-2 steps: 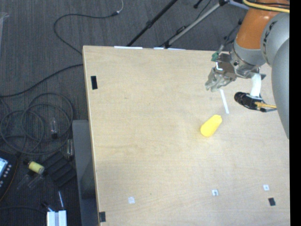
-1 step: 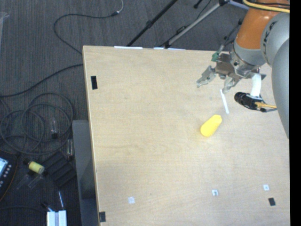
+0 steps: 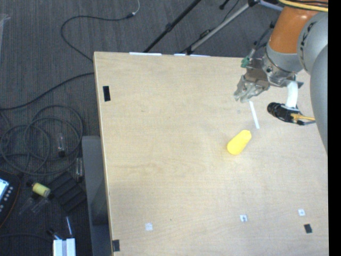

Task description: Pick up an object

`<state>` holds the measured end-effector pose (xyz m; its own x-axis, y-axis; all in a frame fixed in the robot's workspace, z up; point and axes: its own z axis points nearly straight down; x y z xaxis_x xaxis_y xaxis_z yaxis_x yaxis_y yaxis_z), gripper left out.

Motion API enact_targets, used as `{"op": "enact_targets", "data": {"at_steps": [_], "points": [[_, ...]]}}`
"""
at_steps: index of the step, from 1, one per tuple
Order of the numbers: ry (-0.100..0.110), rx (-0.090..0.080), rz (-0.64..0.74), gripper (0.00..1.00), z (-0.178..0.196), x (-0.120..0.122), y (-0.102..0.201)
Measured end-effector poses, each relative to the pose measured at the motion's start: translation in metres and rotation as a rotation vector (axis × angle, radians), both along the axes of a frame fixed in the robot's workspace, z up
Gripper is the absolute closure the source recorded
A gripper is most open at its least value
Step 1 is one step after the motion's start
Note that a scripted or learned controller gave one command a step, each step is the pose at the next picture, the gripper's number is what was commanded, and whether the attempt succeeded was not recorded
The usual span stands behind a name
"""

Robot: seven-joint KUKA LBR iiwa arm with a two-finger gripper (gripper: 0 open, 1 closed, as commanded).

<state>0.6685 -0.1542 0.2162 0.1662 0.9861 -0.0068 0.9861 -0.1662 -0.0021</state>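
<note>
A yellow capsule-shaped object (image 3: 238, 142) lies on the pale wooden bench top (image 3: 170, 159), right of centre. A thin white stick (image 3: 254, 115) lies just up and right of it. My gripper (image 3: 246, 93) hangs over the board's back right area, just above the upper end of the white stick and apart from the yellow object. Nothing shows between its tips. The grey arm with its orange band (image 3: 290, 28) comes in from the upper right.
A small black mark (image 3: 106, 93) sits near the board's left edge, and small tags (image 3: 243, 218) lie near the front. Cables and loose items (image 3: 42, 143) lie on the dark floor to the left. A tripod leg (image 3: 213, 31) stands behind the board.
</note>
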Motion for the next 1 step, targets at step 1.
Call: {"op": "enact_targets", "data": {"at_steps": [1], "points": [[0.000, 0.007, 0.159, 1.00, -0.0229, -0.0083, 0.0695]]}}
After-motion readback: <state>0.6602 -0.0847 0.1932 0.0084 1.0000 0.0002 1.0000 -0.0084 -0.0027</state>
